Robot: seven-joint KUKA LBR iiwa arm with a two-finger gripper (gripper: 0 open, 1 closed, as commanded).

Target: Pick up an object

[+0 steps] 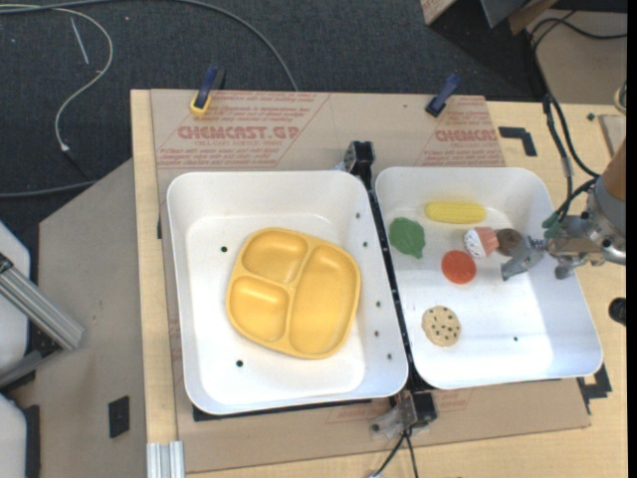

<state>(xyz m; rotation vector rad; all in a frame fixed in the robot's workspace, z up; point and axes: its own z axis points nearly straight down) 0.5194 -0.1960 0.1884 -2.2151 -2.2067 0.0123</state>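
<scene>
The right bin (pixel 557 352) holds a yellow corn cob (pixel 455 211) at the back, a green leafy piece (pixel 407 237), a red round piece (pixel 459 267), a small white, red and brown piece (pixel 485 242) and a speckled cookie (pixel 441 325). My gripper (pixel 542 263) hangs over the right side of this bin, just right of the white, red and brown piece. Its fingers (pixel 518 263) are spread open and hold nothing.
A yellow divided plate (pixel 295 292) lies in the left bin (pixel 199 217). The bins' inner walls meet along the middle. Cardboard (pixel 299 127) lies under both bins, held by two blue clamps at the back. Cables run along the bench's right edge.
</scene>
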